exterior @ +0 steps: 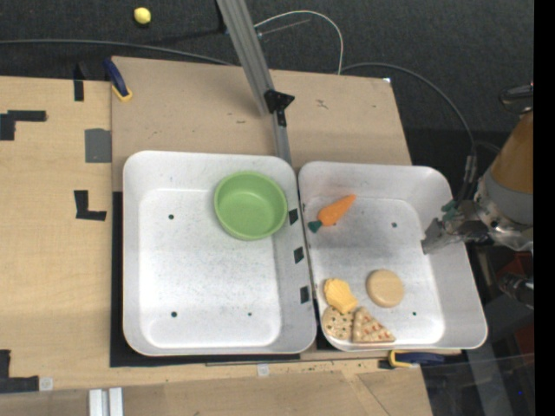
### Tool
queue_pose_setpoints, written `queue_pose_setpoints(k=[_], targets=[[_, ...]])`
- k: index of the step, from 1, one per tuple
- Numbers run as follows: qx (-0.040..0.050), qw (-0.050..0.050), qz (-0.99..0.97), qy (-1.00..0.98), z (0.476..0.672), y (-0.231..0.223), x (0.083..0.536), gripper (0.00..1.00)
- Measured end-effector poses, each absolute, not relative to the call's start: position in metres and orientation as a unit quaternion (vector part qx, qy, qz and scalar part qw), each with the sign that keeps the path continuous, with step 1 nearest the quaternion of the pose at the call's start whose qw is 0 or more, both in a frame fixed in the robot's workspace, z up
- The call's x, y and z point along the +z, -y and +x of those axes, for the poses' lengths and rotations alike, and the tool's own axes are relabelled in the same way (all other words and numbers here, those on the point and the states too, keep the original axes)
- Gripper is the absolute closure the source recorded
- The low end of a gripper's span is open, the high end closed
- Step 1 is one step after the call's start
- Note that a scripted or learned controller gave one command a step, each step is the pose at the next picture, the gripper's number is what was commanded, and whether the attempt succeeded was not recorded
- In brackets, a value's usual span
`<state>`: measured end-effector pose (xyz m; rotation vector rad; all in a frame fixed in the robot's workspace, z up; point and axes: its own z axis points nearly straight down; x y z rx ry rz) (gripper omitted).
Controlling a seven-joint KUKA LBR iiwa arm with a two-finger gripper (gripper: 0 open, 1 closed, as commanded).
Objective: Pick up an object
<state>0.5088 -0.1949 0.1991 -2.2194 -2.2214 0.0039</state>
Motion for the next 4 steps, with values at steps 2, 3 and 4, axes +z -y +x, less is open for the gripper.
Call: queue_pose_setpoints(k=[2,3,4], targets=[[-0.0005,0.001,-0.705,0.71,0.522,0.09,0.206,1.0],[0.0003,0.001,-0.705,0.71,0.531,0.038,0.2,1.0],[0.0,0.001,-0.704,0.71,0.528,-0.017,0.214,1.0]])
